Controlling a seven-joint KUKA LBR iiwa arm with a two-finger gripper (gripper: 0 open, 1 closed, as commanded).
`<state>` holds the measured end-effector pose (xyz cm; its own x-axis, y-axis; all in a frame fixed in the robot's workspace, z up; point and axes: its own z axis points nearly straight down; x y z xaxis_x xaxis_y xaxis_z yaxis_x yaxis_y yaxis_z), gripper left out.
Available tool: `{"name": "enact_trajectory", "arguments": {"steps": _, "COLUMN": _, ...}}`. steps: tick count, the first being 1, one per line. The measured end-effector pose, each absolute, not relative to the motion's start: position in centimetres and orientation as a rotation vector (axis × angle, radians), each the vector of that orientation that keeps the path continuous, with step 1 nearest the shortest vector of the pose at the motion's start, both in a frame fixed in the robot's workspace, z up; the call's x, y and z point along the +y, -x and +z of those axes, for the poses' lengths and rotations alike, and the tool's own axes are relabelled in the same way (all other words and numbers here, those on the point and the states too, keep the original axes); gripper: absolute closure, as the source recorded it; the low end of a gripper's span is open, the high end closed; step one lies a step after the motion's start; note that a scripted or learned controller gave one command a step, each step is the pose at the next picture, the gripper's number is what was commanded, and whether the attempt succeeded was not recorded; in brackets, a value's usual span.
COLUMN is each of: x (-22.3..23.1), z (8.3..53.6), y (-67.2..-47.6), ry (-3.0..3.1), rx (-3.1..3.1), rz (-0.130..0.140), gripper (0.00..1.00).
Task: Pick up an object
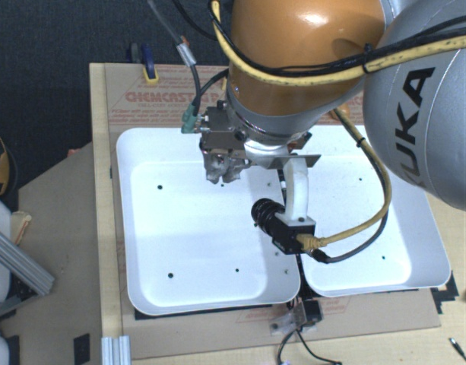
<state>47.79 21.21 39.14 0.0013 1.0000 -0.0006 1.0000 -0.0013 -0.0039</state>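
My gripper [221, 170] hangs low over the back part of the left white bin [179, 249], close to that bin's middle. It is a small grey metal block seen from above, under the wrist's big orange band [301, 29]. The wrist body hides much of it. The bin floor around it is bare white with a few small dark dots. The right white bin [377, 257] lies beside it, its back half covered by the arm.
A black cylindrical fitting [277, 225] with a yellow cable [362, 230] hangs from the wrist over the seam between the bins. The bins rest on a cardboard sheet [111, 112]. A blue clip [149, 63] sits at the back left, and metal framing [20, 265] stands off the bench's left.
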Motion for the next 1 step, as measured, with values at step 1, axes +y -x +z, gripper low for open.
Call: {"name": "enact_trajectory", "arguments": {"steps": 1, "x": 21.30, "z": 40.15, "y": -47.93, "ry": 2.222, "rx": -2.219, "rz": 0.001, "gripper": 1.00}}
